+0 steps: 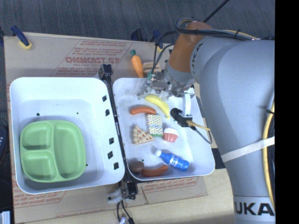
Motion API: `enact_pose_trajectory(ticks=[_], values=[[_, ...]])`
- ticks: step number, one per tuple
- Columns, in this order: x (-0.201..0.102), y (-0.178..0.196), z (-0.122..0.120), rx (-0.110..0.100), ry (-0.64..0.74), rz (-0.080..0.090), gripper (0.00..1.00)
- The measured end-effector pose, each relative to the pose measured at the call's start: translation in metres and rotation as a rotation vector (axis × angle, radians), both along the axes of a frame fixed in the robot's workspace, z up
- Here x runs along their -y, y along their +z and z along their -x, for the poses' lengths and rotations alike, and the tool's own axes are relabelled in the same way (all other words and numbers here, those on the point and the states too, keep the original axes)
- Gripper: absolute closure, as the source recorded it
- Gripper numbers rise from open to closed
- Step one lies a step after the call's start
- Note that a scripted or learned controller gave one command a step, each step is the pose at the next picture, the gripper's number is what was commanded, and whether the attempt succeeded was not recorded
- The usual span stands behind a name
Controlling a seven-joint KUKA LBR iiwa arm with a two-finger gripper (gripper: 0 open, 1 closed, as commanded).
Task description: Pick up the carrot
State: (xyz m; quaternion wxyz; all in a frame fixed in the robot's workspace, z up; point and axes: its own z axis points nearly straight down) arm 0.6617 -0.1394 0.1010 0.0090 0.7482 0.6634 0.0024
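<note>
**Claw over the bin's top edge, carrot lying outside it**

Here we are in the approach step, nothing lifted. The small orange carrot with its green tip (136,65) lies on the brown cardboard sheet (70,55) that covers the counter, just beyond the top rim of the right-hand shallow white bin (203,164) — outside it, mind you, not among the toys. The grey arm with its orange band (184,43) reaches in from the right, and its claw (159,84) hangs at the bin's top edge, just beside the carrot and above the yellow toy banana (159,104). Whether the claw is clenched or released I cannot tell from this angle; nothing is visibly between its tips.

The next move, as I judge it, calls for a short shift up and left, off the rim, then a descent along the carrot's slanted length (the rim right beside it could foul the tips).

Writing now: red print on the cardboard, partly readable as "CHEMCAST GP", and white letters "UKA" on the arm's base (252,209).
</note>
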Motion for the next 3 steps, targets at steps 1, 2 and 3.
enact_pose_trajectory(ticks=[1,2,3], values=[[-0.038,0.001,0.0,0.007,-0.454,-0.009,0.0],[-0.039,0.012,-0.001,0.005,-0.448,-0.012,1.0],[-0.007,-0.004,0.001,-0.003,-0.7,-0.019,1.0]])
